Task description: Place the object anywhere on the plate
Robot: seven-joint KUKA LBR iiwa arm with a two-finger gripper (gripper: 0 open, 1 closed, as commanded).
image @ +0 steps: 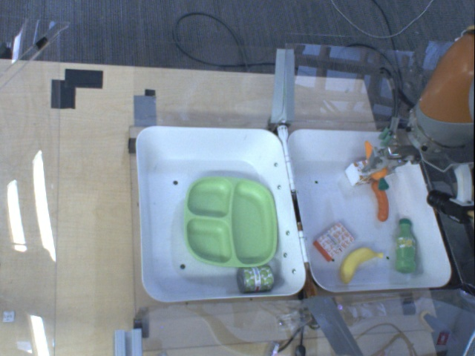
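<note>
A light green divided plate [231, 222] lies in the left bin [156, 199], with nothing on it. My gripper [375, 166] hangs low over the upper right part of the right bin [319, 154], just above the top end of an orange carrot [382, 203]. A small white piece [355, 173] sits at the gripper's left side; whether it is held is unclear. Lower in the right bin lie a red and white packet [333, 240], a yellow banana [358, 262] and a green bottle [405, 247].
A green can [256, 279] lies on its side in the left bin, right below the plate's lower edge. A raised divider [292, 199] separates the two bins. The arm's orange band [448, 87] looms at the right. Cables run across the floor behind the bench.
</note>
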